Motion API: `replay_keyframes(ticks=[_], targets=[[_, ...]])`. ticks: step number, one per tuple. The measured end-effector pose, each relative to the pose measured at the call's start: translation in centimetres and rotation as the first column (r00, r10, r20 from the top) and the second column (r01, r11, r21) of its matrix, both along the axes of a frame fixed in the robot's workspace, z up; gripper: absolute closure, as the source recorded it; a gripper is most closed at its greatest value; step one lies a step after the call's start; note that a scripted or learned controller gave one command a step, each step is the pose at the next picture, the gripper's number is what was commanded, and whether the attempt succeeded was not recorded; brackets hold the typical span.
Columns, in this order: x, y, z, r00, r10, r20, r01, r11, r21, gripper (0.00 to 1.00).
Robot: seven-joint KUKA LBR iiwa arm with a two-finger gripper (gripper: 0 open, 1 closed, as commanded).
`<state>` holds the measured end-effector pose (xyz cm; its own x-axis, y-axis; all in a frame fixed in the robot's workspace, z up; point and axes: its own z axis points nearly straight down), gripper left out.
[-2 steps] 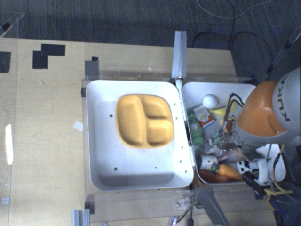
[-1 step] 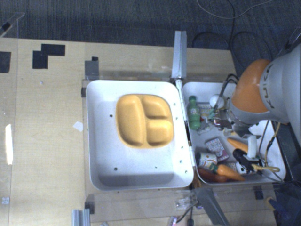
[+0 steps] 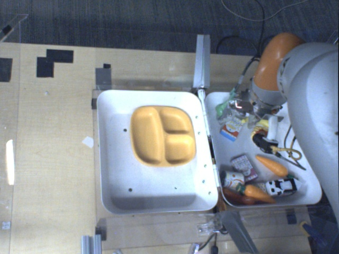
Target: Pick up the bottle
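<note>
The grey arm [image 3: 312, 115] reaches in from the right, its orange band [image 3: 275, 62] sitting above the wrist, and the claw [image 3: 241, 106] hangs low over the far end of the right bin [image 3: 212, 102]. Whether the claw is apart or together cannot be told from this angle, since the wrist hides its tips. Just under and beside it lies a clutter of small things: a clear, greenish bottle-like item [image 3: 222, 109] near the bin's far left corner, though it is too blurred to be sure it is the bottle, and a small packet with a blue edge [image 3: 230, 131] just nearer the camera. Farther along the same bin sit a pair of scissors with yellow handles [image 3: 283, 152], an orange carrot-shaped toy [image 3: 271, 165], a small patterned box [image 3: 242, 163], a second orange piece [image 3: 258, 193] lying on something dark red, and a black-and-white toy [image 3: 280, 186] near the right end. The left bin [image 3: 114, 184] holds a yellow divided tray [image 3: 161, 135] with three compartments, set toward its far side. Both bins rest side by side on the pale wooden worktop [image 3: 47, 142], touching along their shared edge.
</note>
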<state>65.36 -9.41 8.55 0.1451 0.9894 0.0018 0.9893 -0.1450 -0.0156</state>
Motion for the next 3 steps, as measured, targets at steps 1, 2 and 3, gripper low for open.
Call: replay_keyframes(ticks=[1,2,3], targets=[[-6.0,0.5,0.3,0.947,-0.321,0.024,0.321,0.947,0.0,0.0],[0.2,-2.2,-0.2,0.91,-0.409,-0.069,0.41,0.912,-0.01,0.0],[-0.5,-8.1,-0.2,0.673,-0.738,-0.048,0.737,0.674,-0.035,0.0]])
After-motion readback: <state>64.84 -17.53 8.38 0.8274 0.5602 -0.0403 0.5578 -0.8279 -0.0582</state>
